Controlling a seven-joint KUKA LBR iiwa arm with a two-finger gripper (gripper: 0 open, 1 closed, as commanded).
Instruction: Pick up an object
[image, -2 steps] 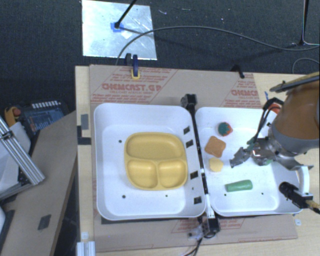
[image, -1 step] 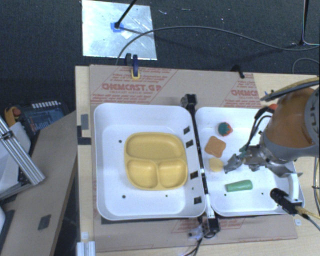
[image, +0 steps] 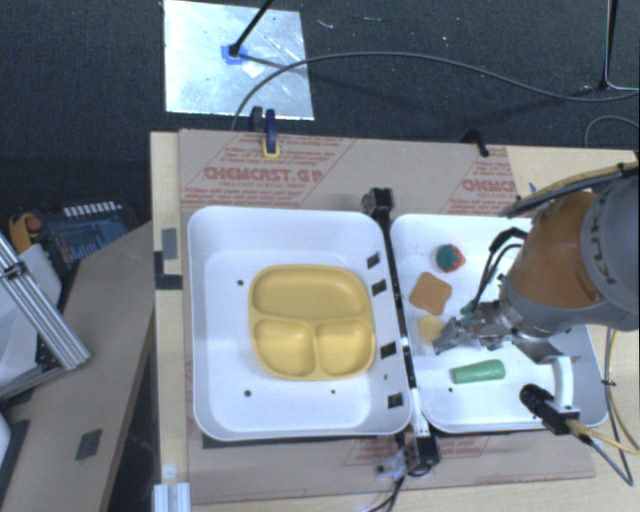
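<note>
**End effector low in right bin, near yellow piece, nothing seen gripped**

Right bin (image: 470, 422) holds four small objects. Orange square piece (image: 431, 292) lies flat near the bin's left-centre. Just below it, pale yellow piece (image: 430, 327), partly covered by the end effector tip. Green oblong piece (image: 476, 372) lies lower, lengthwise left-right, apart from the yellow one. Small round object, red and teal (image: 450, 259), sits toward the bin's upper part, above the orange square, not touching it.

End effector (image: 447, 338) is down inside the right bin, pointing left, tip right at the lower right edge of the yellow piece and above the green oblong. Contact with the yellow piece unclear. Whether the end effector is open or closed: cannot tell, parts too dark and small. No object visibly held.

Arm (image: 570, 265) comes in from the right, orange band over the right bin's right half, black cables looped beside it.

Left bin (image: 215, 330) holds a yellow three-compartment tray (image: 308, 320), centred, one wide compartment on top, two smaller below. Black clips run along the seam between the bins.

Both bins sit on a cardboard sheet with red print (image: 300, 170) on the counter (image: 120, 330). Shiny metal plate (image: 238, 58) on dark floor beyond.
</note>
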